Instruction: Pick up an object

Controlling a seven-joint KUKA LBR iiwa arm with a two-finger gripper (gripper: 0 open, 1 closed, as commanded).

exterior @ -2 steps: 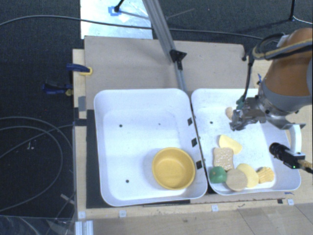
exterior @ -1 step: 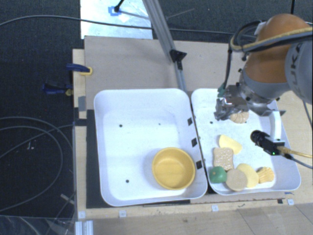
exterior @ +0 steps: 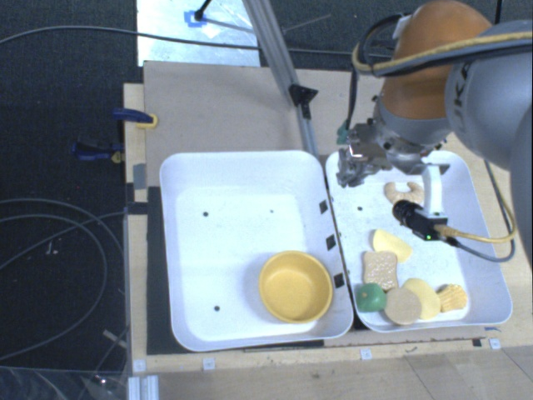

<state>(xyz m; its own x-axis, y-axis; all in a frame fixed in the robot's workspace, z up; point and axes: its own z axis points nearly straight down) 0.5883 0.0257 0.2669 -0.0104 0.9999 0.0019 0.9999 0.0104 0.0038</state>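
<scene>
Two white bins are set side by side. In the left bin (exterior: 208, 190) one yellow bowl (exterior: 295, 286) is seen near the front right corner. In the right bin (exterior: 487, 248), six small food pieces (exterior: 405, 294) are gathered toward the front. The gripper (exterior: 356, 167) is positioned over the far left corner, away from them; whether it is spread cannot be told.

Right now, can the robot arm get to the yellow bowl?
Probably yes. The yellow bowl sits open in the left bin, nothing covering it, though the tool is over the right bin.
</scene>
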